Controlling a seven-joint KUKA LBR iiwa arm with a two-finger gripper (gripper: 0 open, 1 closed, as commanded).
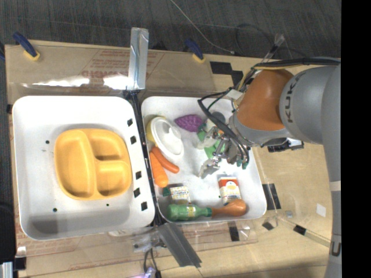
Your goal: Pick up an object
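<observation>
My gripper (215,155) hangs low over the middle of the right bin (255,184), its metal fingers pointing down-left with nothing clearly between them. A green item (204,134) sits just above the fingers, partly hidden by the gripper. Purple grapes (189,121) lie at the bin's top. A white bowl-like object (167,138) with a yellow rim lies to the left. An orange carrot (164,162) lies beside it. A small jar with a red label (229,188) stands just below the gripper.
A green bottle (186,212), a small can (178,193) and an orange-brown piece (231,209) lie along the right bin's front edge. The left bin (35,207) holds a yellow divided tray (93,162). Cables loop above the wrist.
</observation>
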